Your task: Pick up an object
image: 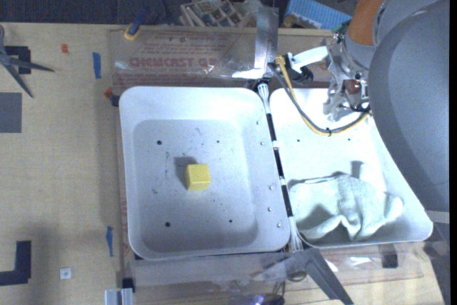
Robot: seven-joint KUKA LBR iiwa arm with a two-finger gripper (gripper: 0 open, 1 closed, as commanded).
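Behind the bins (193,100) — cardboard (178,57), lettering unreadable

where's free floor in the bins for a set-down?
Left bin: bare floor all around the yellow block near its middle. Right bin: bare strip between the gripper with yellow cable at the far end and the white cloth crowding the near half.

You had bright, even overhead light. Glare washed out the left bin's (143,107) upper rim. The yellow block (198,176) threw a soft shadow to its left. The arm (418,82) sat close and blurred; grain was mild overall.
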